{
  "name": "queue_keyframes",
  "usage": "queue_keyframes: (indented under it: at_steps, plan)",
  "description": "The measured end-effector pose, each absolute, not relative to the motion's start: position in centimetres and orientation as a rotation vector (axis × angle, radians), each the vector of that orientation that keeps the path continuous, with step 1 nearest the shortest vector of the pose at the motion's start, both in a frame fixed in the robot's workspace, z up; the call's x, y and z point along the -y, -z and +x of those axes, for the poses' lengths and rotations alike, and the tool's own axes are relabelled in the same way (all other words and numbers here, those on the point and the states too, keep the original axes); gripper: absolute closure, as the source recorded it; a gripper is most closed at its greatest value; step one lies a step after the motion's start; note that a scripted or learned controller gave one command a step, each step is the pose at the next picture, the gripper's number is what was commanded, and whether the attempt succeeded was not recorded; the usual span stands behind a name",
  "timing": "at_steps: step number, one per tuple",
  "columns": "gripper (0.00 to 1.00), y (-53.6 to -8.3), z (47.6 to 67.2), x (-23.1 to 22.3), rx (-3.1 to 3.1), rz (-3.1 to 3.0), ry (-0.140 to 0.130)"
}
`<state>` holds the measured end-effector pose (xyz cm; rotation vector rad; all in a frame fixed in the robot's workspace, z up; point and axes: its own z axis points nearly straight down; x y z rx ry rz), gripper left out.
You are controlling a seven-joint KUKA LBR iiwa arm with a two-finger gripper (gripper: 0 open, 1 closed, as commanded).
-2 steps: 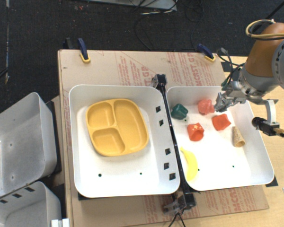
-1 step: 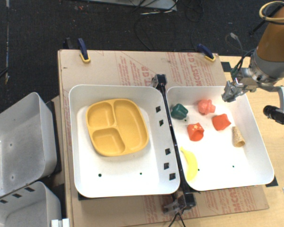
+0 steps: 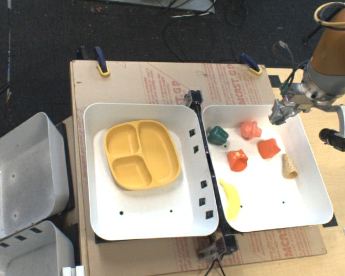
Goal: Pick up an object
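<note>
So the gripper (image 3: 278,113) is hanging over the far right corner of the right bin (image 3: 310,206), and honestly it's just a small grey blob from this angle. I can't tell whether it's spread or pinched, and nothing visibly sits in it. The arm (image 3: 328,50) gets cut off at the right edge of the frame, so you only get the orange band and a bit of grey wrist with cables.

The bench is a sheet of printed cardboard (image 3: 149,79) with two blue-and-yellow clamps at the back edge, one far to the gripper's left (image 3: 101,61), one just behind it (image 3: 250,63). Dark carpet around it, some cables and a grey bar at the top, plus two white tubs cut off at lower left (image 3: 17,165).

Count in the right bin: six items. The closest is a pink lumpy thing (image 3: 250,130), just left of the gripper. A red-orange block (image 3: 268,148) lies just in front of it, another red-orange piece (image 3: 237,160) a bit further left. A dark green object (image 3: 217,134) sits further left near the divider. A tan cone-ish piece (image 3: 288,165) lies in front of the gripper by the right wall. A yellow banana (image 3: 231,199) is the farthest, toward the front left.

The left bin (image 3: 103,211) holds one yellow divided plate (image 3: 142,153), well left of the gripper.
</note>
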<state>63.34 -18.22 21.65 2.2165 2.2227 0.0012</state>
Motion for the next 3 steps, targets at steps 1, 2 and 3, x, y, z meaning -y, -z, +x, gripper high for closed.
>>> queue_keyframes:
  at_steps: [1,2,3]
  plan:
    - [1.00,-20.9,62.6,12.8,-2.231,2.215,0.000]
    - [1.00,-21.2,61.9,6.6,-2.232,2.214,-0.001]
    - [1.00,-21.5,61.3,0.7,-2.233,2.213,-0.001]
